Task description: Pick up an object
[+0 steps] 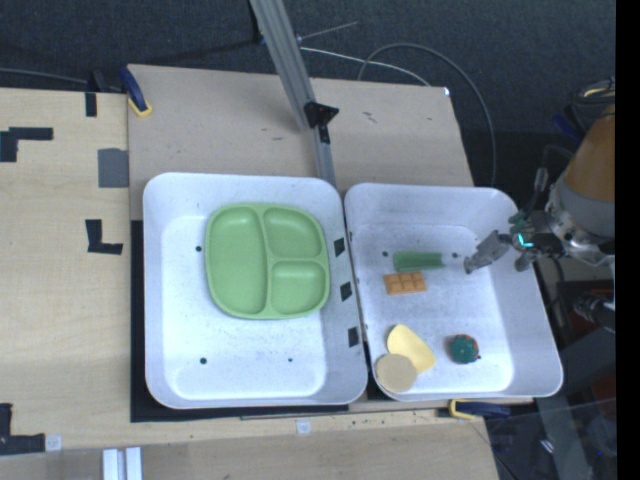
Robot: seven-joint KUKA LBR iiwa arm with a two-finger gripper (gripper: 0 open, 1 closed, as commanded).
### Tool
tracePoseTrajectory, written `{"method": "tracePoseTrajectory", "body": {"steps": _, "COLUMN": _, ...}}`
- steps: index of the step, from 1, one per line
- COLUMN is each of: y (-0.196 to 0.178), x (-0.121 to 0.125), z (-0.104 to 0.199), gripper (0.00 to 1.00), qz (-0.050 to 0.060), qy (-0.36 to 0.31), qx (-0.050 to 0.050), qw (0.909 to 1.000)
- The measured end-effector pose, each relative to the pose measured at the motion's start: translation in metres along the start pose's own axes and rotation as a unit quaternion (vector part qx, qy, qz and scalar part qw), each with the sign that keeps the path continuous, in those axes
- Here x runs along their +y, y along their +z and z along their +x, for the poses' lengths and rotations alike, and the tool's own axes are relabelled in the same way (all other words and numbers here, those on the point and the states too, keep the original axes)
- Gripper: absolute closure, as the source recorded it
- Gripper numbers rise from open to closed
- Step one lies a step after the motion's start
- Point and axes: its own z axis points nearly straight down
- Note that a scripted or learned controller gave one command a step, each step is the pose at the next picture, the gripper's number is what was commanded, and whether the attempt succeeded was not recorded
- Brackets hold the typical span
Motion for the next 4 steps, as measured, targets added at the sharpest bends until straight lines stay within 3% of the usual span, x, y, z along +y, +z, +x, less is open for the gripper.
{"method": "tracePoseTrajectory", "body": {"steps": 1, "y": 0.064, "x": 0.002, "z": 0.001, "gripper": 0.0, "qz": 0.003, "qy": 0.0, "qx": 0.0, "qw": 1.0}}
{"method": "tracePoseTrajectory", "body": {"steps": 2, "y": 0.109, "x": 0.003, "z": 0.001, "gripper": 0.0, "qz": -0.001, "qy": 0.0, "qx": -0.001, "qw": 1.0}}
{"method": "tracePoseTrajectory", "body": {"steps": 3, "y": 0.098, "x": 0.003, "z": 0.002, "gripper": 1.0, "qz": 0.0, "qy": 0.0, "qx": -0.001, "qw": 1.0}}
{"method": "tracePoseTrajectory", "body": {"steps": 4, "y": 0.054, "x": 0.0, "z": 0.008, "gripper": 1.0, "qz": -0.002, "qy": 0.0, "qx": 0.0, "qw": 1.0}}
